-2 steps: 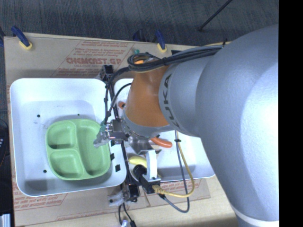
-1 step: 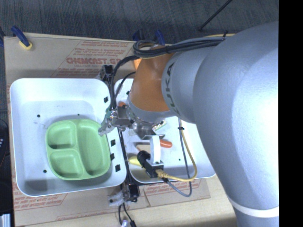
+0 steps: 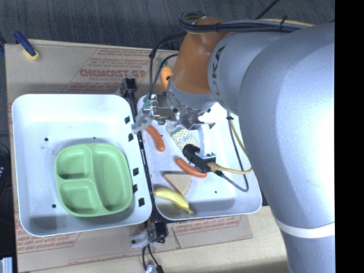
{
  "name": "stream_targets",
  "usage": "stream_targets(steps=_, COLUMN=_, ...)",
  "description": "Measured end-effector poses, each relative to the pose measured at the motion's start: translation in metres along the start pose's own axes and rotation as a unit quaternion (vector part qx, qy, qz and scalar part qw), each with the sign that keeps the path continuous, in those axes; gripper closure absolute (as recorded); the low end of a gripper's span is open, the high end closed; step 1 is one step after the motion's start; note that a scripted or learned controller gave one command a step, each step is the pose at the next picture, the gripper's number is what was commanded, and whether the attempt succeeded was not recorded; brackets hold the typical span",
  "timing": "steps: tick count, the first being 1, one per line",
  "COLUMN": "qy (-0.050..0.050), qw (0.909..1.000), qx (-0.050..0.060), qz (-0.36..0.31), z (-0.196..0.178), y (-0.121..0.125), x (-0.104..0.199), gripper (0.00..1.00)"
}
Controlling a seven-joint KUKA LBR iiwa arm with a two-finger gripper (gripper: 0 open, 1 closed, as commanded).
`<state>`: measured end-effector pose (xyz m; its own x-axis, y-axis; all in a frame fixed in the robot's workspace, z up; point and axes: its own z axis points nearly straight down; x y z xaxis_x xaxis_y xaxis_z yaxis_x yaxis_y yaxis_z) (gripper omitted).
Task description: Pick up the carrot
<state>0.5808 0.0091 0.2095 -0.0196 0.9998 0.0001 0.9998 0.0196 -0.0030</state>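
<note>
carrot (image 3: 155,137) in right-hand bin (image 3: 243,201), "chemcast gp" printed on sheet (image 3: 68,75)

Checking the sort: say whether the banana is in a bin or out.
In: the banana lies on the right bin's floor.

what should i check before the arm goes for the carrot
1. Carrot identified: cannot tell. Two orange sticks lie in the right bin, the upper orange stick and the lower orange stick.
2. Gripper lined up: ok for the upper orange stick, which lies just below it by the bin's left wall; not ok for the lower one.
3. Anything held: cannot tell.
4. Room around the lower orange stick: not ok, the bread slice lies close beside it.
5. Banana out of the way: ok, in the near corner.
6. Green divided plate: ok, in the left bin.
</note>
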Motion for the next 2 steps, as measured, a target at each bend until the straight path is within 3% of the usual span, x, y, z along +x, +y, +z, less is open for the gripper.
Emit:
stream_targets(steps=1, qy=0.000, qw=0.9975, qx=0.001, qz=-0.071, z=0.018, y=-0.012, x=-0.057, gripper=0.00)
stream_targets(steps=2, qy=0.000, qw=0.9970, qx=0.001, qz=-0.077, z=0.019, y=-0.070, x=0.017, gripper=0.00)
